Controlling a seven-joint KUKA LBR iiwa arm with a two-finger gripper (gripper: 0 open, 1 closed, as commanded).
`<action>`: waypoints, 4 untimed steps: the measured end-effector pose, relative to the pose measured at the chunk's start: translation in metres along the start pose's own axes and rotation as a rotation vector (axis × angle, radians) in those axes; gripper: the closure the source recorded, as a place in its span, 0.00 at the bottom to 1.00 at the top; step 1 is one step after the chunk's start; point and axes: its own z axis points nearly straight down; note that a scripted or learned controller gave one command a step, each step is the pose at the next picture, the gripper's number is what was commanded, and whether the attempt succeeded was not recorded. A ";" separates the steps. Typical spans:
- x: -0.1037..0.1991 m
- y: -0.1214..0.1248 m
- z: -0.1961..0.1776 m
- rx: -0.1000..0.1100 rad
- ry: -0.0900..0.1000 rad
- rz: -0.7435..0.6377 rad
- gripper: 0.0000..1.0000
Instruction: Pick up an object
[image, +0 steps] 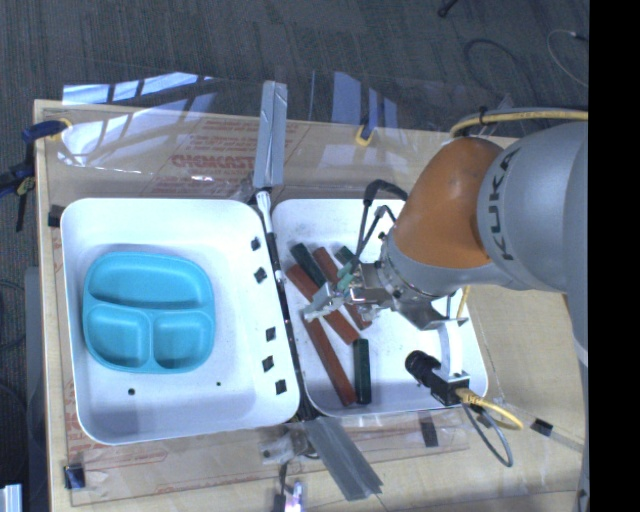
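Note:
Several stick-shaped objects lie in the right bin (470, 385). A long red-brown stick (330, 360) runs toward the bin's front, and a second red-brown stick (327, 268) lies further back. Just right of the long one is a dark green stick (361, 372), and a short dark stick (301, 256) lies near the bin's back left. My gripper (335, 297) is low over the middle of this pile, right above the red-brown sticks. The arm's orange band (450, 215) covers the bin's back right part. I cannot make out anything held.
The left bin (80, 400) holds a blue three-compartment tray (150, 310). A ridge with small black clips (272, 330) divides the two bins. A black cable plug (432, 375) with a yellow cable hangs over the right bin's front right corner.

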 end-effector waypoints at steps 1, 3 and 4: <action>-0.035 0.019 0.108 -0.014 -0.004 -0.101 0.00; -0.011 0.077 -0.016 -0.006 -0.003 -0.405 1.00; -0.011 0.077 -0.015 -0.006 -0.003 -0.404 0.00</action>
